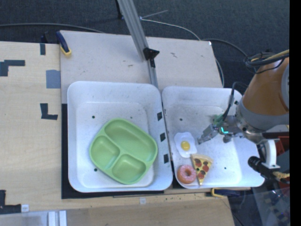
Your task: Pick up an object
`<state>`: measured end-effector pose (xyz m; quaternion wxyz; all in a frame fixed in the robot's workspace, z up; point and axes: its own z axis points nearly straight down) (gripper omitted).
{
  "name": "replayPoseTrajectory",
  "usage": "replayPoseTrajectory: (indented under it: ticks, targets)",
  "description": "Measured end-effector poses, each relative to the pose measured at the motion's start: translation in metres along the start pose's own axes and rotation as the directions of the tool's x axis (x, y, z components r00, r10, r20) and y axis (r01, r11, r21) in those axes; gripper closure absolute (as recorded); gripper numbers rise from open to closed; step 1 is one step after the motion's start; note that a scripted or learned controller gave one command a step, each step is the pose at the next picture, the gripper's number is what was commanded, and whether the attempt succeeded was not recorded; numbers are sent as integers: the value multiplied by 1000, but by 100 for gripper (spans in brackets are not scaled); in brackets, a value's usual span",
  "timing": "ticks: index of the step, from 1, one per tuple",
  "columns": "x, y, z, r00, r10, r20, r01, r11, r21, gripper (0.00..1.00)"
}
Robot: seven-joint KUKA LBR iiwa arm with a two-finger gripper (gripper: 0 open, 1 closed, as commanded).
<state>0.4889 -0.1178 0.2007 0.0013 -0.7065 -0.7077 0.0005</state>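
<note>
In the right bin (235, 173) your gripper (205, 136) hangs low just beside the fried egg (185, 145), to its right and a little above; whether its claw is spread or pressed together you cannot tell. Near the bin's front edge lie a pizza slice (201, 166) and pink donut (186, 174), touching. The left bin (77, 126) holds a green divided plate (123, 150). No writing reads anywhere.

Arm (263, 98): fat orange band, grey wrist below, black cable alongside, small green light near dark hand (207, 135).
</note>
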Motion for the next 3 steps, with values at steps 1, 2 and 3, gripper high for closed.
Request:
replayPoseTrajectory:
  ticks: [1,2,3]
  targets:
    - [-9,0,59,1000,2,0,-2,1000,6,0]
    - [-8,-1,110,1000,2,1,-2,1000,-1,0]
    - [-8,-1,99,1000,-1,-1,1,1000,1,100]
